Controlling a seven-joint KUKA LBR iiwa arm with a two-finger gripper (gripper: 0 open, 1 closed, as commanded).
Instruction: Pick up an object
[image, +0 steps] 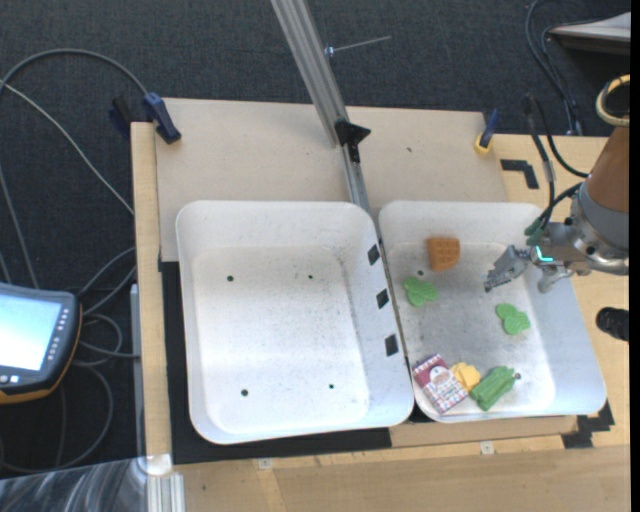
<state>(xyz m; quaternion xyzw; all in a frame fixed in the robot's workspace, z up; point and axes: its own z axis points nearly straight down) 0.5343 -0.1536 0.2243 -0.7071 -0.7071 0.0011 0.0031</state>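
Right bin (560, 395), arm in from 3 o'clock. Gripper (525, 270) hangs over the bin's upper right, fingers spread wide, nothing between them. Orange block (443, 251) at its 9 o'clock, well apart. Green piece (513, 319) just at its 6 o'clock. Another green piece (420, 292) near the bin's left wall. At the bin's 6 o'clock edge: red-and-white packet (436, 382), yellow piece (466, 376), green toy (493, 386), touching in a row.

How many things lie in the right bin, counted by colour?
Green: 3 (green piece, green piece, green piece)
Orange-brown: 1 (block)
Yellow: 1 (yellow piece)
Red and white: 1 (packet)
Total: 6
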